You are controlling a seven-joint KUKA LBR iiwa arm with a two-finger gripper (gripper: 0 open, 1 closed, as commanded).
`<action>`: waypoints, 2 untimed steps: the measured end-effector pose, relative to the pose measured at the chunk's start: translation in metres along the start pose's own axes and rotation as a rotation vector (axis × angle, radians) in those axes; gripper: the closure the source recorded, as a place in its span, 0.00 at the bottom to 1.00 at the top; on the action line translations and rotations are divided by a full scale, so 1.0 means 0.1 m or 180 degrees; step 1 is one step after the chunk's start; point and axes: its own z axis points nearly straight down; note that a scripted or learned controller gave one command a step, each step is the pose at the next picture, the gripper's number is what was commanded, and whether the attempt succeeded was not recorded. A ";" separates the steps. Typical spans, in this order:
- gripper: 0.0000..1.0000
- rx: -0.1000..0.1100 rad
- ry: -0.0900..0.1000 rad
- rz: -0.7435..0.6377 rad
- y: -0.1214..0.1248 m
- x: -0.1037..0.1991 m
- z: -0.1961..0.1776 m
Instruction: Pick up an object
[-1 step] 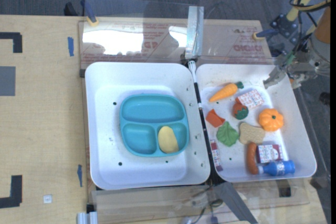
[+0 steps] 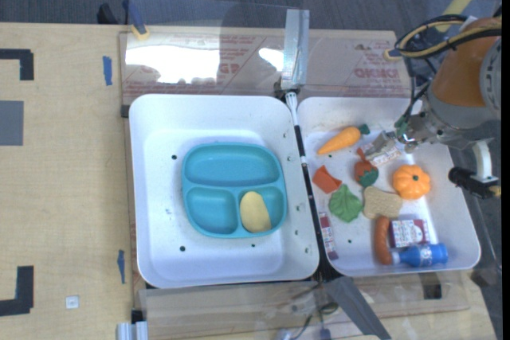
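The right bin point(image 2: 466, 207) holds several toy foods. Among them are an orange carrot point(image 2: 339, 140), an orange pumpkin point(image 2: 411, 181), a green leaf point(image 2: 346, 204), a red piece point(image 2: 325, 178), a tan cracker point(image 2: 382, 202), a small red and green fruit point(image 2: 366, 170), a sausage point(image 2: 382, 240), a red and white packet point(image 2: 408, 232) and a blue bottle point(image 2: 422, 255). My gripper point(image 2: 382, 148) hangs low over the bin's upper middle, just right of the carrot and up-left of the pumpkin. Nothing visibly sits in it.
The left bin point(image 2: 151, 195) carries a blue divided plate point(image 2: 227, 171) with a yellow potato-like piece point(image 2: 255, 212) in its lower right compartment. A metal divider point(image 2: 296, 52) and clear sheet stand behind the bins. The arm's orange band point(image 2: 466, 76) looms over the right bin's far corner.
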 end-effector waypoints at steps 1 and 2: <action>0.00 0.0039 0.0019 -0.0127 0.48 0.62 0.08; 0.00 0.0121 0.0012 0.0395 0.54 0.71 -0.07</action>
